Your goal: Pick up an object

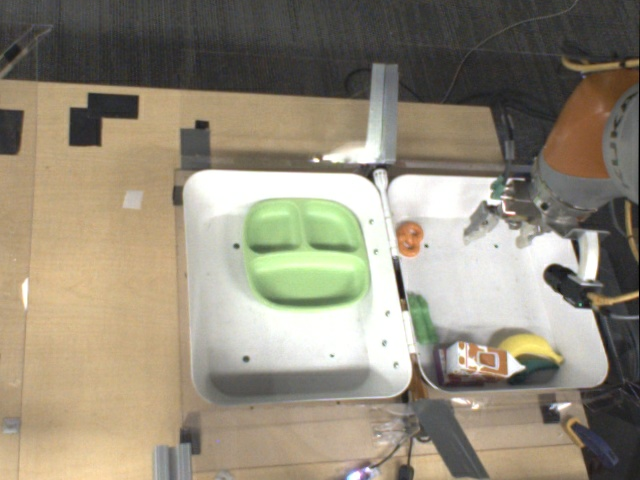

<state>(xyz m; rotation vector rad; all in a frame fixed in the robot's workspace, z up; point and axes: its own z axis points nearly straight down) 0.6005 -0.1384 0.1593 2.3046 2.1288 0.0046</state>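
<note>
Well, my fingers (pixel 503 218) hang spread apart with nothing between them, over the bare white floor at about one o'clock in the right bin (pixel 470 298). My grey wrist and its orange band (pixel 582 128) come in from three o'clock.

The things I could take lie along the edges of this bin. At nine o'clock from my fingers, close against the left wall, sits a small orange round thing (pixel 408 236) with a paler centre. Down at seven o'clock, also along that wall, lies a slim green piece (pixel 420 318), longer than it is wide. In the near right corner, at about six o'clock, a yellow banana (pixel 530 348) curves over something dark, and just beside it on its left rests a small brown and white carton (pixel 475 363) lying on its side with a printed face up. All of them are well apart from my fingers.

The left bin (pixel 215 268) holds a light green divided tray (pixel 304 251), two small compartments at its far side, one wide compartment nearer. Both bins rest on the wooden table (pixel 90 298).
</note>
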